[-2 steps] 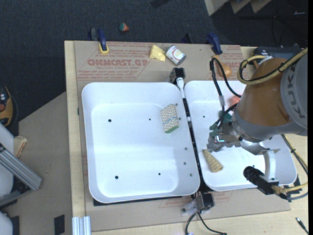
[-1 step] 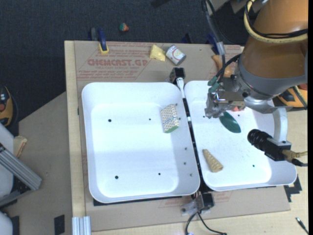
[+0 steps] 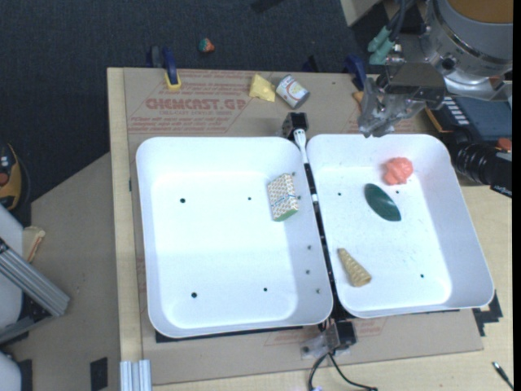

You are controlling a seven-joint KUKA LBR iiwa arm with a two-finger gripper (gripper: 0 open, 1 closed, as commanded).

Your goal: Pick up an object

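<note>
2 white bins sit side by side on a brown board. The divider (image 3: 313,210) where their inner rims meet serves as the reference.

Left bin (image 3: 163,243), left of the divider: 1 patterned block (image 3: 282,196) lies just beside the divider, toward its far half.

Right bin (image 3: 464,243), right of the divider: 3 objects. A pink lump (image 3: 398,170) lies well right of the divider, near the far rim. A dark green oval (image 3: 382,202) lies just in front of the lump, nearer the divider, apart from it. A tan cone (image 3: 353,267) lies near the divider's front half, pointed end toward the far side.

Gripper (image 3: 376,125): above the right bin's far rim, right of the divider's far end, nothing between its fingers. Whether the jaws are open or closed cannot be told. It is apart from all 3 objects; the lump is the nearest.

Beyond the divider's far end, on the board: a yellow piece (image 3: 261,89) and a small carton (image 3: 292,91), just beside each other.
</note>
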